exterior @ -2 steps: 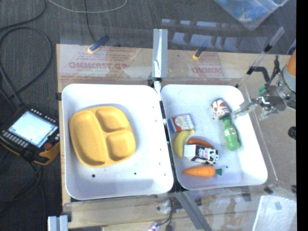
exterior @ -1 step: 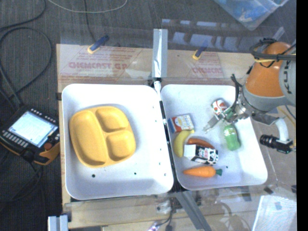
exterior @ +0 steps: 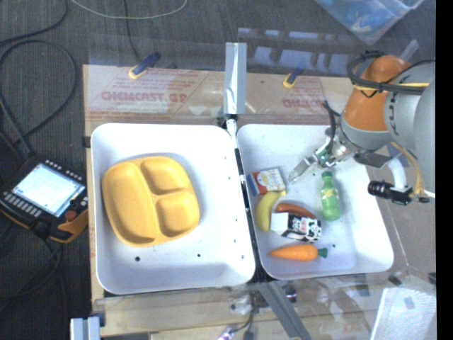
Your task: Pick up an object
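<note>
Likely easiest pick is the green bottle, upright-ish in the right bin just below the tool, whose open-or-closed state I cannot tell; looks light, rigid, slick plastic, so grab across its mid-body.

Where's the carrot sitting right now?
The carrot lies in the right bin, near its front edge, just below the cow-patterned carton and the banana.
</note>
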You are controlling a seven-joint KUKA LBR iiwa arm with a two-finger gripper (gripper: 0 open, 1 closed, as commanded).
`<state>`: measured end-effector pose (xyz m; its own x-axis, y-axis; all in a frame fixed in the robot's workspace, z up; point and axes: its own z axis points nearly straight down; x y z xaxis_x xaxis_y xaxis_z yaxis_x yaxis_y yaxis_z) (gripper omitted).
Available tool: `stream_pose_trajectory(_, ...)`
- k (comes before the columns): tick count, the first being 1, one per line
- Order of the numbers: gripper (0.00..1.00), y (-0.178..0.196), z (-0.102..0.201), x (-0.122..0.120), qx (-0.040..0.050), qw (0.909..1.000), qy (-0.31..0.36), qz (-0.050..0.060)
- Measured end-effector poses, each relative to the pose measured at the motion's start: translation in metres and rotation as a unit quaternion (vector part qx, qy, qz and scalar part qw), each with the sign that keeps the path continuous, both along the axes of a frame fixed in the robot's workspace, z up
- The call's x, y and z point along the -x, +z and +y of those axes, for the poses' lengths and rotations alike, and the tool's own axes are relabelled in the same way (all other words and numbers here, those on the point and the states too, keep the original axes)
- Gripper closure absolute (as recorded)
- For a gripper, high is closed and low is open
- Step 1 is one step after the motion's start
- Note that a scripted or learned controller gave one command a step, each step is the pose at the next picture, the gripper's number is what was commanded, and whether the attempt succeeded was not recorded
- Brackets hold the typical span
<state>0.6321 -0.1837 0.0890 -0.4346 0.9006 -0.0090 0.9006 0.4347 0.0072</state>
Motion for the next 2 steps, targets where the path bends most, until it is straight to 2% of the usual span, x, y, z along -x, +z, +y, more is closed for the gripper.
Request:
stream_pose_trajectory(1,0.00,0.001,0.002,0.037,0.0024,0.9951,0.098,-0.003)
stream_pose_trajectory(2,0.00,0.000,0.011,0.027,-0.0008,0.9998,-0.020,-0.001)
